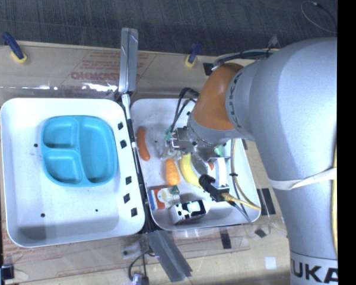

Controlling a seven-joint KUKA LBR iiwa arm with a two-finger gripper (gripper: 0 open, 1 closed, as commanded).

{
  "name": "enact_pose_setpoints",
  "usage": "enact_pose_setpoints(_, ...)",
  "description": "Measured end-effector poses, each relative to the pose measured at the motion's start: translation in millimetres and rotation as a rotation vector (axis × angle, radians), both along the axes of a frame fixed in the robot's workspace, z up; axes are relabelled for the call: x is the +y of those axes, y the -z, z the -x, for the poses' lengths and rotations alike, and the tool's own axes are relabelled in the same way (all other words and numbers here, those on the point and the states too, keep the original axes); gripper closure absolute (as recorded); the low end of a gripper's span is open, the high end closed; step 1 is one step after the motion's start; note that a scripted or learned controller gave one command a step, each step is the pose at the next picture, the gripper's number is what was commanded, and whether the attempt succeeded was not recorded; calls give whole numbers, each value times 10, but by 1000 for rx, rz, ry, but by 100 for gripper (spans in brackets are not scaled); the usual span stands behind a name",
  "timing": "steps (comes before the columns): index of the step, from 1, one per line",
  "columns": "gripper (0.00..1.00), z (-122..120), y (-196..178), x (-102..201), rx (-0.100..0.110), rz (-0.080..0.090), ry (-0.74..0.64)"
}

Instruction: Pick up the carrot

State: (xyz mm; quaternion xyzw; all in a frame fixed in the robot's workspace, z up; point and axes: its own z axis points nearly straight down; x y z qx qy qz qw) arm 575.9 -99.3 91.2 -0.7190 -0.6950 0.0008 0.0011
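While I am bringing the hand down into the right bin, the carrot is lying just below it, touching the banana; I cannot tell the hand's opening, its wrist blocking my view from above.

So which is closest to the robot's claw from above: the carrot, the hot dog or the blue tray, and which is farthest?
From the gripper:
1. Carrot, just below it in the right bin.
2. Hot dog, by that bin's left wall.
3. Blue tray, in the left bin.
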Motion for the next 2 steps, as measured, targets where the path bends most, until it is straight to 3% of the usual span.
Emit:
enact_pose_setpoints(1,100,329,-1005,723,1,0,31)
enact_pose_setpoints(2,100,184,-1004,815,-2,1,-244)
